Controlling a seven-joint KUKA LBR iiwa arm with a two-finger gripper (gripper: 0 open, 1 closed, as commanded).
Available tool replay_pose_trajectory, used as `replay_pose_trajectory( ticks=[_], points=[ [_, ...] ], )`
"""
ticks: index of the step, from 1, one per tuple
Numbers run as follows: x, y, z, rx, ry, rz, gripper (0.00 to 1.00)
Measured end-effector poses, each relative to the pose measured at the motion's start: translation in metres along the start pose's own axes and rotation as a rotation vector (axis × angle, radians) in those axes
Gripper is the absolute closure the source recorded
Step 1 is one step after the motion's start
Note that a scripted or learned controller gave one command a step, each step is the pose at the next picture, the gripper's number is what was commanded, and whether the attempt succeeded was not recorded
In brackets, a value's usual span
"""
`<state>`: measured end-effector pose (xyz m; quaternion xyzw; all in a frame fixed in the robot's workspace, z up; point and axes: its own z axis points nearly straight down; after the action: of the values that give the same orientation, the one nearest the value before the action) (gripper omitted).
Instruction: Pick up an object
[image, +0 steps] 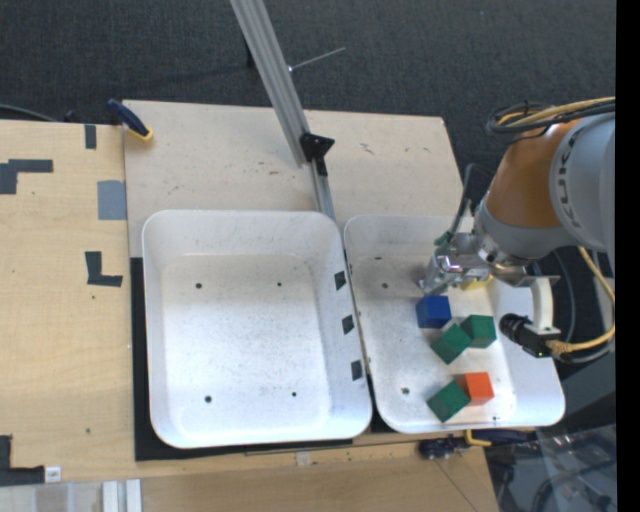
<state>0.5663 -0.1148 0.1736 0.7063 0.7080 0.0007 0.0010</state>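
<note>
Camera view, looking down at a slant, takes in two shallow white plastic bins side by side on a pale wooden bench (230, 160). From the right, the grey arm with its orange band (535, 185) reaches over the right-hand bin (385, 250). Its metal two-finger gripper (447, 275) hangs over that bin's upper middle, just above a small blue cube (433, 311); whether it touches the cube cannot be told, nor whether the gripper is spread or closed.

Just below and right of the blue cube lie two green blocks (452, 343) (481, 329), close against each other. Nearer the bin's front edge a third green block (448, 401) sits beside a small orange cube (478, 386). The left-hand bin (160, 240) shows its bare white floor. A slanted grey metal rail (280, 85) crosses the bench from the top towards the gap between the bins.
</note>
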Motion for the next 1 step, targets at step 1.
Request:
replay_pose_trajectory(
  ticks=[1],
  points=[
    [0.0027, 0.0060, -0.0624, -0.003, -0.001, 0.000, 1.00]
  ],
)
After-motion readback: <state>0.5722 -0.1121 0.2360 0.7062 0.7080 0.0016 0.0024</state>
